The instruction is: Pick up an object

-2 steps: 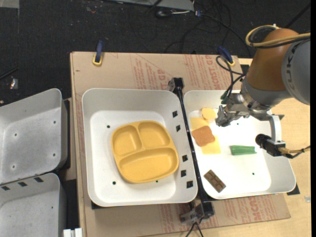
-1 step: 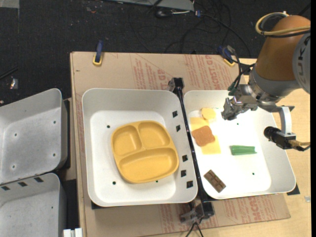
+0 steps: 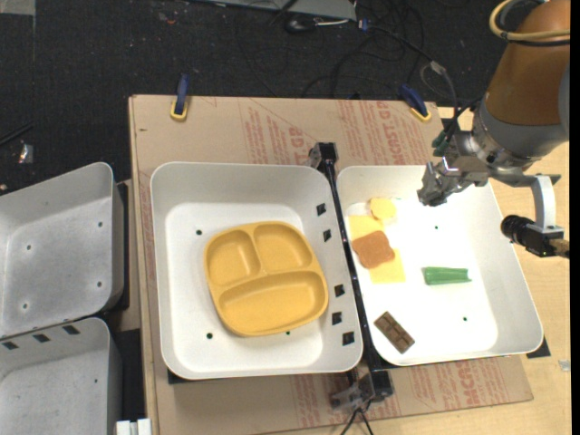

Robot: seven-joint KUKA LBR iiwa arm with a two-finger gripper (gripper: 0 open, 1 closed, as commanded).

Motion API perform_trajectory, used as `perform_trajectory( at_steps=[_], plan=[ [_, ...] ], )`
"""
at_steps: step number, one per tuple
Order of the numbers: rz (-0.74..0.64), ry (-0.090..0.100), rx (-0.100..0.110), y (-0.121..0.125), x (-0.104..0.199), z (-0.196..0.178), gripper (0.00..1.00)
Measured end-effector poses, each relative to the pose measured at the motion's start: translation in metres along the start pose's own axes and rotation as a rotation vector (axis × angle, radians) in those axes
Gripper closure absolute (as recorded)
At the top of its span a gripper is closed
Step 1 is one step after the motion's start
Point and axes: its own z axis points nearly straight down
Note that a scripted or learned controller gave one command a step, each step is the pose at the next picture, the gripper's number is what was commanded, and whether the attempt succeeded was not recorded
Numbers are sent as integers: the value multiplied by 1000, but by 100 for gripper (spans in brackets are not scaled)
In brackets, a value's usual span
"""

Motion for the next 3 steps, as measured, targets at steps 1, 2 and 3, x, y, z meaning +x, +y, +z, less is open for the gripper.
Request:
perform_trajectory(
  at_steps=[1, 2, 3],
  plan=[
    [-4, 2, 6, -16, 58, 4, 100],
    [-6, 3, 6, -29, 117, 18, 100],
    [-5, 2, 4, -30, 168, 18, 100]
  ],
)
